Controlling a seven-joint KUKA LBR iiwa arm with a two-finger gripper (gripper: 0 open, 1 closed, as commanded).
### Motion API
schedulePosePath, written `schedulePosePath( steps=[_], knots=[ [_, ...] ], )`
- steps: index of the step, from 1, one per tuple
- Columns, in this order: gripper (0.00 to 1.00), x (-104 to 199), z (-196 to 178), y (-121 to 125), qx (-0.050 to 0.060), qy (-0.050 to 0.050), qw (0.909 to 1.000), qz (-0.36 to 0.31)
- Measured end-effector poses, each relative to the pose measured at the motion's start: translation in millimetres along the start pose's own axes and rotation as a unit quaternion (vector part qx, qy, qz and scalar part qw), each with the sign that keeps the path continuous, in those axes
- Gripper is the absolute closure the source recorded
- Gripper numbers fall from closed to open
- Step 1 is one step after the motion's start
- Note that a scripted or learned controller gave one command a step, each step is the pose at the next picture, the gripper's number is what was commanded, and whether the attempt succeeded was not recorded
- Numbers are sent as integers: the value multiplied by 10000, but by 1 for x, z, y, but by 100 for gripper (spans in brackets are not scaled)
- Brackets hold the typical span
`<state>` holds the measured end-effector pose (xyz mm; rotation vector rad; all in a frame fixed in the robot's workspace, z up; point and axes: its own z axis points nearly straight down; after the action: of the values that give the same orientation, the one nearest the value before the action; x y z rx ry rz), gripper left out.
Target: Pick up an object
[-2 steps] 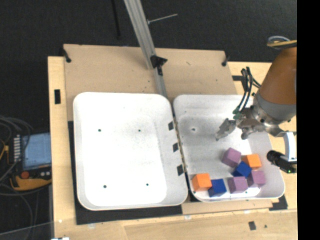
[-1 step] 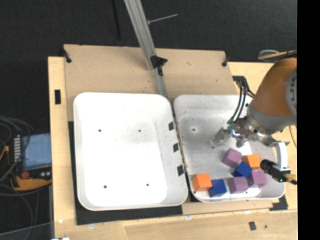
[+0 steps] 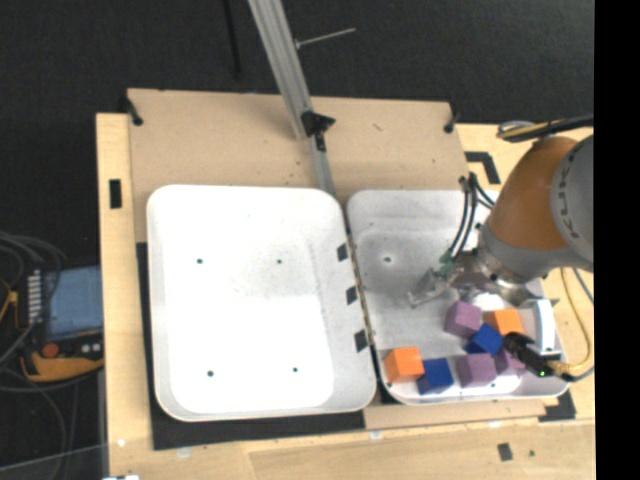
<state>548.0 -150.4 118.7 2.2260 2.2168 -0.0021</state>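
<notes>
We find the gripper (image 3: 432, 286) low over the right bin (image 3: 400, 223), near the middle of its floor. Its metal fingers are a small blurred shape, so we cannot tell how they stand, and we see nothing between them. The arm (image 3: 535, 213) comes in from the right edge, its orange band bulking above the grey wrist, bent down and leftward into the bin.

Just right of the gripper and below it lies a purple block (image 3: 463, 318), close by but apart from it as far as we can judge. Beyond that sit a blue block (image 3: 487, 339) and an orange block (image 3: 508, 320), partly under the wrist. Along the bin's near wall we see another orange block (image 3: 404, 363), a blue one (image 3: 436, 375) and a purple one (image 3: 477, 369). The left bin (image 3: 250, 298) lies alongside, its rim touching the right bin's.
</notes>
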Motion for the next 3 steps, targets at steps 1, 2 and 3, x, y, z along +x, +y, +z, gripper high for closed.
schedulePosePath(
  steps=[1, 2, 3],
  knots=[
    [100, -1, -12, 2, -36, -2, 10000, 40],
    [100, -3, -77, 2, -47, -8, 10000, -23],
    [100, -4, -88, 3, -21, 1, 10000, -44]
  ],
)
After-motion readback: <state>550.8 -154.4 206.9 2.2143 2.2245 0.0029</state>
